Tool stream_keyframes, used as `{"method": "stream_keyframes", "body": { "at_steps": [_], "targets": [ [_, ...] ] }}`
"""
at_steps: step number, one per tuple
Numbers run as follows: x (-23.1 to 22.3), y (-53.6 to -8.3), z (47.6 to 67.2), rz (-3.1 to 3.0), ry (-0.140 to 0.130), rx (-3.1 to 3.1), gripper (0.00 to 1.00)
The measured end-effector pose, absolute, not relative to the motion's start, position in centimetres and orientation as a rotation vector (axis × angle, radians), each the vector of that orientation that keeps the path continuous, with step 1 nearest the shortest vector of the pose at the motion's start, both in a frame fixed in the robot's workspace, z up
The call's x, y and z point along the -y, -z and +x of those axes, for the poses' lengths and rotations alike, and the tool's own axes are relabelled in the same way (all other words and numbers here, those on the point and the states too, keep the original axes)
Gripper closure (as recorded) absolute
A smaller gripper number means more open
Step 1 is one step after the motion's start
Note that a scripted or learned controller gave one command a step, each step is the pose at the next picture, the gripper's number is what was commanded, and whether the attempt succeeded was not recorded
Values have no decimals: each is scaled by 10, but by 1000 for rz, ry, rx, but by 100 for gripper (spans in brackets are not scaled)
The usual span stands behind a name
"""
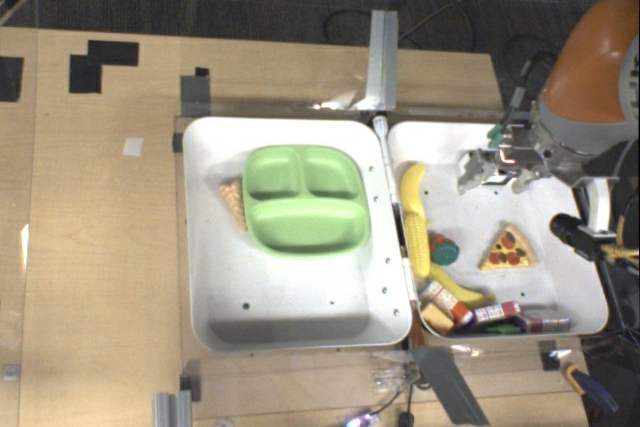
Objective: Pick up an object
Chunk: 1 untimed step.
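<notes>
The arm [590,75] comes in from the right and its tool [497,165] hangs over the upper part of the right bin [590,310], above bare white floor. If the tool is released or clenched, I cannot tell, because it looks small and blurred. No object is seen in it.

In the right bin, a yellow banana [413,220] lies along the left wall. Just beside its lower end is a small dark green and red piece [443,250]. A pizza slice toy [509,251] lies near the middle, well apart from the tool. At the lower edge there are some small packages [480,313] close together.

In the left bin [290,320] a green divided plate [303,198] lies, and a beige thing [233,203] is partly under its left edge. Both bins stand on the wooden counter [90,245]
</notes>
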<state>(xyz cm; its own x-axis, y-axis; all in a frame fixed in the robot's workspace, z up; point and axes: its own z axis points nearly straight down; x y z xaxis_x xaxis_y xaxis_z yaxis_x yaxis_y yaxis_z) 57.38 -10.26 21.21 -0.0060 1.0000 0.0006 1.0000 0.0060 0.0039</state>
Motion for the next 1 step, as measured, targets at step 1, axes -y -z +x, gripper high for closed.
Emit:
{"method": "stream_keyframes", "body": {
  "at_steps": [1],
  "targets": [
    [148,-96,560,2003,-7,-2413,0]
  ]
}}
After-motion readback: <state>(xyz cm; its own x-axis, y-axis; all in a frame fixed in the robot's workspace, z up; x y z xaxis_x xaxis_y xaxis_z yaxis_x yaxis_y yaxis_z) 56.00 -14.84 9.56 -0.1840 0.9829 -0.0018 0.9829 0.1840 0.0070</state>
